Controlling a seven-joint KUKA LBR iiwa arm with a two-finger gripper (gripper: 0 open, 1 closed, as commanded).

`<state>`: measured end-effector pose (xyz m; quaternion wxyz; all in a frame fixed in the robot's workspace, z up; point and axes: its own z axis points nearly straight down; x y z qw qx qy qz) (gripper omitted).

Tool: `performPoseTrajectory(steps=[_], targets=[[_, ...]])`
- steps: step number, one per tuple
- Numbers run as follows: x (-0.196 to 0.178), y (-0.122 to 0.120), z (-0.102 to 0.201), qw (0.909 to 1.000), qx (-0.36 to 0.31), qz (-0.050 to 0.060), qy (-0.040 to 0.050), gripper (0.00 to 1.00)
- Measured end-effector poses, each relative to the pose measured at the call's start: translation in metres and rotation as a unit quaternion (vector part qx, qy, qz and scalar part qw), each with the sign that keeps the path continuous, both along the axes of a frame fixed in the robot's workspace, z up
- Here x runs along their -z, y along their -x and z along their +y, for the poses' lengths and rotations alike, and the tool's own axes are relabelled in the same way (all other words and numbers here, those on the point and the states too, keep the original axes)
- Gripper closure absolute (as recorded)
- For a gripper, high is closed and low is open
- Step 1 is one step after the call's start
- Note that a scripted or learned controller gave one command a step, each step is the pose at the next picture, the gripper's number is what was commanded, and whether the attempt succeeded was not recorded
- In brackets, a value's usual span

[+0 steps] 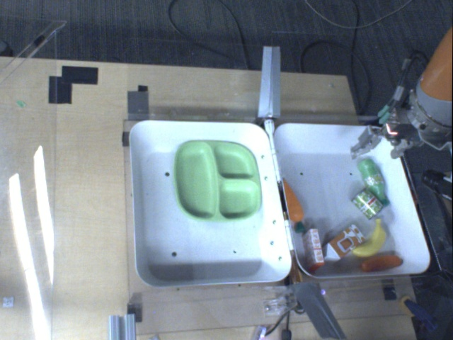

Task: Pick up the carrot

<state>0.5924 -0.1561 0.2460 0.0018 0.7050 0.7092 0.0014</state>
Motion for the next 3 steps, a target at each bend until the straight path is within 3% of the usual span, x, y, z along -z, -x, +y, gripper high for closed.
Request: performPoseTrajectory(steps=[1,2,3], targets=[[0.049,0.0,0.0,0.9994,0.036,0.0,-0.0001,0.0],[0.037,-0.002,0.001,0.9994,0.034,-0.003,-0.0002,1.0],[-0.021,-0.027,-0.038,0.9977,0.067,-0.002,0.0005,1.0]])
